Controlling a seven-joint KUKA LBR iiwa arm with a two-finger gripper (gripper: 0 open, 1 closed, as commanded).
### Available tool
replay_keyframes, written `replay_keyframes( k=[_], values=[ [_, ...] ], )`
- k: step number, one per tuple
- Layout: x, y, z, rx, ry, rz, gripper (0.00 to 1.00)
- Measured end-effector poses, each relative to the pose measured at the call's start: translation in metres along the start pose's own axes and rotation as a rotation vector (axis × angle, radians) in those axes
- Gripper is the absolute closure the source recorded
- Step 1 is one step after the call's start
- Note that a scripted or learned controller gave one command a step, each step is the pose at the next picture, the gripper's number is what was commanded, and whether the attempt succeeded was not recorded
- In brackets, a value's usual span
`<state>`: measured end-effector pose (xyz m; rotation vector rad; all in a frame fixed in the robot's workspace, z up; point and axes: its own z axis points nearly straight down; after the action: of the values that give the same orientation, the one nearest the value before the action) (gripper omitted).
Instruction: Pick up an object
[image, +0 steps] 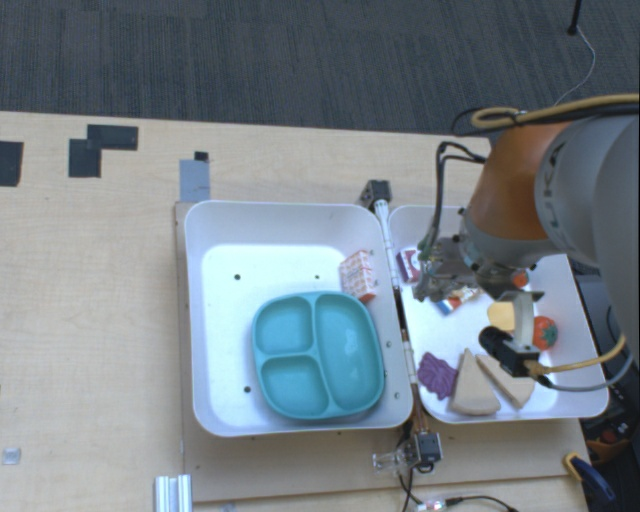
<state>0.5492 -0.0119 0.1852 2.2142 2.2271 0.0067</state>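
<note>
Hand (437, 287) low in right bin (572, 392), grasp unclear; glossy teal 3-compartment plate (318, 355) in left bin (228, 300).

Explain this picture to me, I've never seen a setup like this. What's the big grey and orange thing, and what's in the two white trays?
The grey machine with the orange band is a robot arm. It reaches in from the right, and a single fixed camera looks down on the bench at a slant.

Its grasping part, the end effector, is over the right shallow white bin. I cannot tell whether it holds anything.

That bin contains a crumpled purple piece, tan wedge-shaped pieces, a yellow lump and a small red-orange ball.

The left shallow white bin contains a teal plastic plate with three compartments and a small white and red packet.
</note>
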Motion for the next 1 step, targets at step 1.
replay_keyframes(
  k=[1],
  values=[
    [0.058, 0.0871, -0.0295, 0.0, -0.002, -0.001, 1.0]
  ],
)
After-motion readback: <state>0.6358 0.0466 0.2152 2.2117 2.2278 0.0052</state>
